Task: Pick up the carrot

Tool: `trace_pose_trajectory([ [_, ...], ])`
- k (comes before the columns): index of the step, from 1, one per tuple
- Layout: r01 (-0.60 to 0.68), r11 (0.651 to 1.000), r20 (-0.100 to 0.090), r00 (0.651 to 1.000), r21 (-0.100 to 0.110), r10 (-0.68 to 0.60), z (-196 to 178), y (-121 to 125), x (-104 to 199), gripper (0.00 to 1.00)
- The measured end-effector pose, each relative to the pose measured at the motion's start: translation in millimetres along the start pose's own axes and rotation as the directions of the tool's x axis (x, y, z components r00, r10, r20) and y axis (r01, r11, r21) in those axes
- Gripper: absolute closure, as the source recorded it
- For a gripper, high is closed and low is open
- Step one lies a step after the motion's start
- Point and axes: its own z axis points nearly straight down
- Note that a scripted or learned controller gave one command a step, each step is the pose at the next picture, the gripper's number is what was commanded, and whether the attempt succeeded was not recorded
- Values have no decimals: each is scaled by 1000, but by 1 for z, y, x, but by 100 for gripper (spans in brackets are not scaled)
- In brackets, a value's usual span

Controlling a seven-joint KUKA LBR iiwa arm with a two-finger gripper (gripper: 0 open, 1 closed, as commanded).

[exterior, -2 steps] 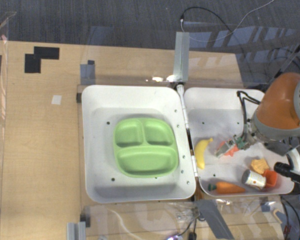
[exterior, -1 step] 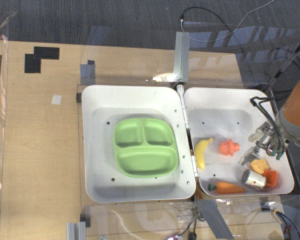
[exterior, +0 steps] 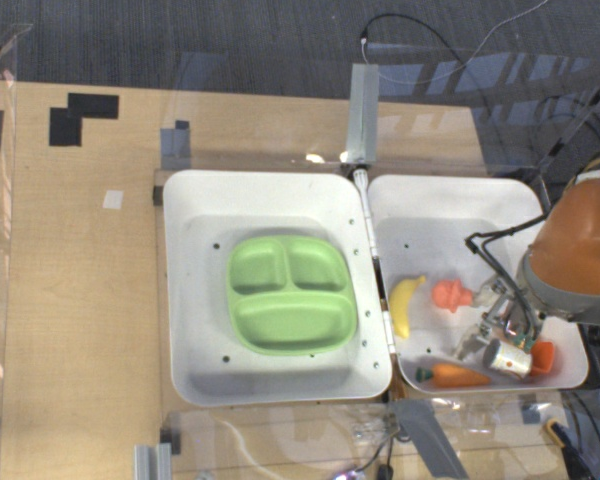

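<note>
broadly, the wooden worktop (exterior: 80, 298) carries two white bins: the left bin (exterior: 195, 268) holds a green sectioned plate (exterior: 290, 293); the right bin (exterior: 450, 213) holds the rest. the claw (exterior: 490, 333) hangs near its 4 o'clock corner; how wide it stands cannot be told. a yellow banana (exterior: 405, 303) and pink toy (exterior: 450, 295) lie at its 9 o'clock. the carrot (exterior: 458, 375) lies at its 7 o'clock, along the bin's near wall.

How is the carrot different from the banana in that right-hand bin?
The carrot is orange with a green end, while the banana is plain yellow. The carrot lies crosswise along the bin's near wall; the banana lies roughly front to back, beside the wall dividing the bins. The carrot tapers fairly straight, whereas the banana curves. The carrot sits just below the gripper; the banana lies further off to its left. Both lie flat in the right bin.
</note>
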Motion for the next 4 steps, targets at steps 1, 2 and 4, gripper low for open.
trace_pose_trajectory([
  [1, -457, 889, -5, 889, 4, 457, 0, 3, 2, 0],
  [2, -717, 696, -7, 696, 10, 718, -77, -16, -7, 0],
  [4, -706, 708, -1, 708, -3, 706, -10, -30, -20, 100],
])
